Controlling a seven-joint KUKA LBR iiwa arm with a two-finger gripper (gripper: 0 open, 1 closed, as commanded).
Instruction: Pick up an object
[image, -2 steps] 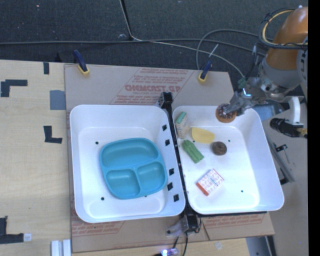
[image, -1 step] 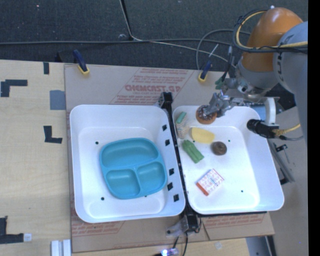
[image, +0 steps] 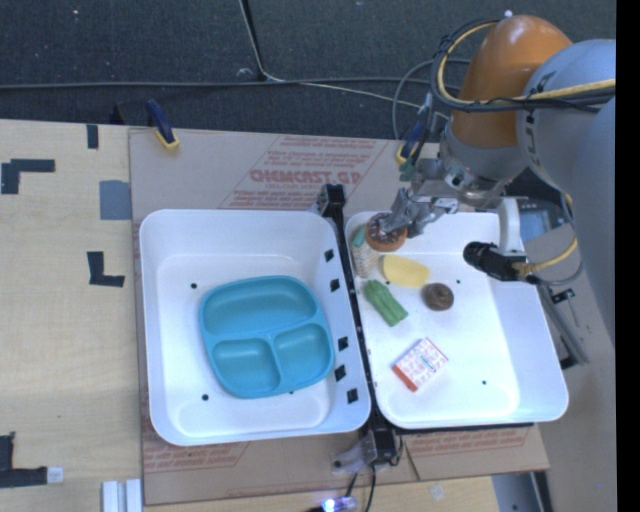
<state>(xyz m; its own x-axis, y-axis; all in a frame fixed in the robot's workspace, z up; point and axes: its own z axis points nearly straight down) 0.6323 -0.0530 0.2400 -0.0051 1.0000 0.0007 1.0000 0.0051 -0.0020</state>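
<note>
Cardboard covers the bench under two white bins. Over the right bin (image: 530, 400), the jaws (image: 395, 228) sit right at a brown round thing (image: 381, 236) in its far-left corner. Whether they grip it, I cannot tell.

A sky-blue three-part plastic tray (image: 266, 335) in one white bin (image: 165, 250); beside it a yellow block (image: 404, 270), green bar (image: 384, 302), brown puck (image: 437, 295), red-patterned box (image: 420, 363).

Cardboard sheet (image: 290, 175) on wooden bench (image: 60, 330), dark carpet (image: 150, 50) behind.
</note>
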